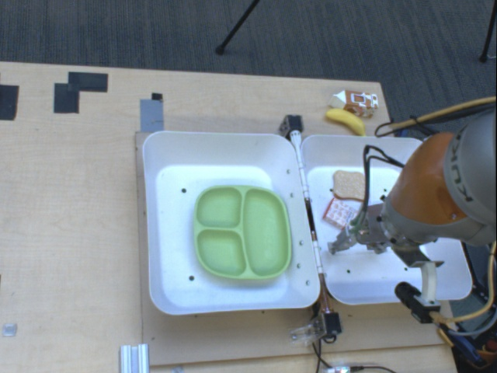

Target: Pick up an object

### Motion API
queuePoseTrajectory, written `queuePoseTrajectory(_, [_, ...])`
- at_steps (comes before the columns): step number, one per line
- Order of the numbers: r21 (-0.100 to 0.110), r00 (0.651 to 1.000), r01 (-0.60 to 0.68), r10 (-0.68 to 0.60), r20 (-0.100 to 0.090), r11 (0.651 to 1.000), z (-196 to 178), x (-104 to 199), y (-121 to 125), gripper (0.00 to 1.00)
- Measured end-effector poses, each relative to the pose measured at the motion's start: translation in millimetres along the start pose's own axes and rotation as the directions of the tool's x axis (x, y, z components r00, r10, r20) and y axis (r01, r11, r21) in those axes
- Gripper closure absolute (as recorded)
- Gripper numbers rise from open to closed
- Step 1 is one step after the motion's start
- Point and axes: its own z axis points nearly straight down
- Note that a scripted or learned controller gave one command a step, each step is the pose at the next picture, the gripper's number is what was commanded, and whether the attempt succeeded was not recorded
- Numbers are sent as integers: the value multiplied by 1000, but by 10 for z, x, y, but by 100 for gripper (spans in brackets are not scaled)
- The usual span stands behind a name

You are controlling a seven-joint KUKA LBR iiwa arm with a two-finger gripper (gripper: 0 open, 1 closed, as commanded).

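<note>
End effector (345, 242) is being held low in the right bin (373, 290) — grip state cannot be told. Red-and-white packet (339, 211) is lying just up-frame of it, bread slice (349, 183) beyond.

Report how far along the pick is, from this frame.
Done: the arm has reached over the right bin. In hand: the end effector sits low beside the red-and-white packet, with a bread slice just beyond; no object is visibly between its fingers. Left: grasping and lifting an object. The green divided plate lies in the left bin.
</note>
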Motion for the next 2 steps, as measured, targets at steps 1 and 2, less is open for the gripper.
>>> queuePoseTrajectory(1, [-3,1000,3,-3,-1,1000,-105,8,17,100])
queuePoseTrajectory(2, [-3,1000,2,-2,-1,1000,-104,8,16,0])
